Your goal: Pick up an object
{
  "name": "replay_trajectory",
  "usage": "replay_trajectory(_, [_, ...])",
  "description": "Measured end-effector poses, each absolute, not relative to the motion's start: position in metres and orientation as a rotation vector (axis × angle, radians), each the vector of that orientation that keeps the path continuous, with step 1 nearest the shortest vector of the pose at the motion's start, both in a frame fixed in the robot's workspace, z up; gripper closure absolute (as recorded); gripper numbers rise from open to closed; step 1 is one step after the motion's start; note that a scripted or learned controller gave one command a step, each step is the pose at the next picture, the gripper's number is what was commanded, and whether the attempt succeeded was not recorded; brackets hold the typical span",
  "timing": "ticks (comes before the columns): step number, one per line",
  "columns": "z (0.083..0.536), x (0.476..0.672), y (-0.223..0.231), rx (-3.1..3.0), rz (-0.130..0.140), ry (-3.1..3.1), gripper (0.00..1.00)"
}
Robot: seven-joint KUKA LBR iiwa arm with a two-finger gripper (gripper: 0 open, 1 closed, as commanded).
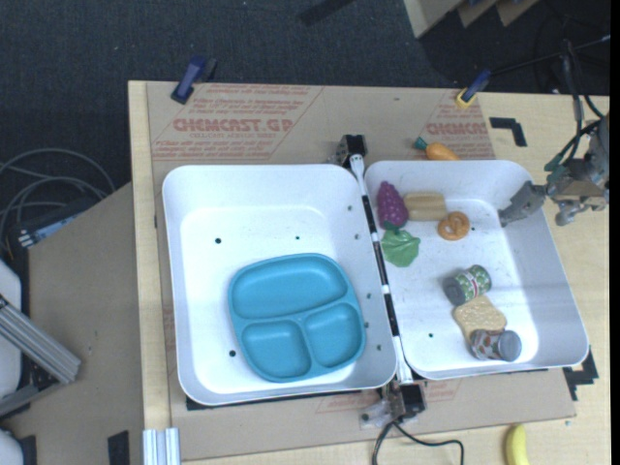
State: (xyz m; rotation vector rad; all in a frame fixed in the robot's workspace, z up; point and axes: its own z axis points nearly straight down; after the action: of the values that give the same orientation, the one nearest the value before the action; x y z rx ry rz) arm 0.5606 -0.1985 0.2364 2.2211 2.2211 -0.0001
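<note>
The right bin (542,289) holds several small items: purple grapes (390,203), a tan block (424,204), an orange round piece (452,226), a green leafy piece (400,248), a green-labelled can (469,284) on its side, a tan cracker (480,315) and a grey can (497,345). My gripper (541,209) hangs over the bin's far right corner, to the right of the orange piece. Its two fingers are spread apart with nothing between them, so it is open.
The left bin (194,211) holds a blue divided plate (295,315). An orange toy (440,150) lies on the board behind the right bin, and a yellow item (516,446) lies at the front right. Clamps (192,78) stand at the board's back edge.
</note>
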Motion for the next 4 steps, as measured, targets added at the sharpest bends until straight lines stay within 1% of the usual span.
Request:
replay_trajectory(1, [0.13, 0.544, -0.136, 2.223, -0.002, 2.227, 0.0])
replay_trajectory(2, [0.084, 0.522, -0.143, 2.222, -0.001, 2.221, 0.0])
replay_trajectory(3, [0.085, 0.512, -0.11, 2.221, 0.001, 2.224, 0.0])
replay_trajectory(4, [0.096, 0.513, -0.111, 2.221, 0.004, 2.22, 1.0])
